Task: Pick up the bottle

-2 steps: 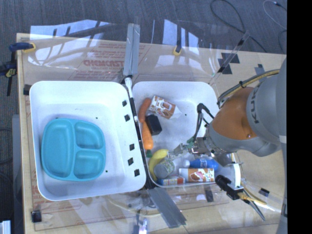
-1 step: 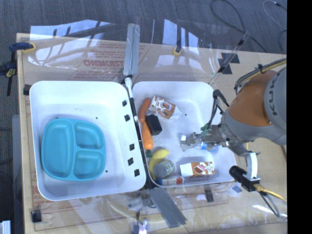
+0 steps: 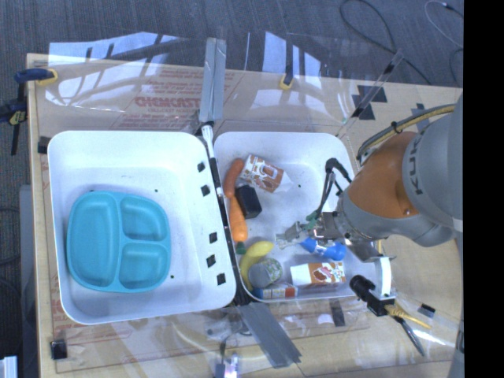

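Note:
The bottle (image 3: 318,274) is white with a brown and red label and lies on its side near the front wall of the right bin (image 3: 303,144). My gripper (image 3: 305,232) reaches in from the right and hangs low over the bin floor, just behind the bottle and slightly to its left. Blue parts (image 3: 325,249) show directly under the wrist, between the gripper and the bottle. Nothing is visibly held.
Also in the right bin are an orange carrot (image 3: 235,207), a black block (image 3: 249,201), a brown snack packet (image 3: 262,173), a yellow fruit (image 3: 257,253), a grey-green ball (image 3: 268,272) and a thin pen (image 3: 276,292). The left bin (image 3: 118,156) holds a blue divided plate (image 3: 118,241).

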Available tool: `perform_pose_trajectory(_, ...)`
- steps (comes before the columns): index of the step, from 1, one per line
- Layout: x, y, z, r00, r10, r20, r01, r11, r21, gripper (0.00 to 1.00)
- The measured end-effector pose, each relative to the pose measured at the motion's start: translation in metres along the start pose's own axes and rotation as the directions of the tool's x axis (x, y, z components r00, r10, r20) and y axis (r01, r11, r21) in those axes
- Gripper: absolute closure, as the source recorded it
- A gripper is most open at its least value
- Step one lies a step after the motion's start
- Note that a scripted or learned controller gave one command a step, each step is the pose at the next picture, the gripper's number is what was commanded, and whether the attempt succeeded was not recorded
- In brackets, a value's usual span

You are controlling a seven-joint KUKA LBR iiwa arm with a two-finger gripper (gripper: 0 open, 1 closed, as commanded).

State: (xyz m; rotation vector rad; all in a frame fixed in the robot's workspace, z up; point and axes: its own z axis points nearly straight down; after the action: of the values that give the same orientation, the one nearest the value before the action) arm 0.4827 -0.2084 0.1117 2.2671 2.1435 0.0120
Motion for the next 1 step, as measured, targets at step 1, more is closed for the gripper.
perform_pose_trajectory(1,-0.0043,0.0033,0.0052,0.992,-0.125,0.005,0.125,0.992,-0.009,0.00)
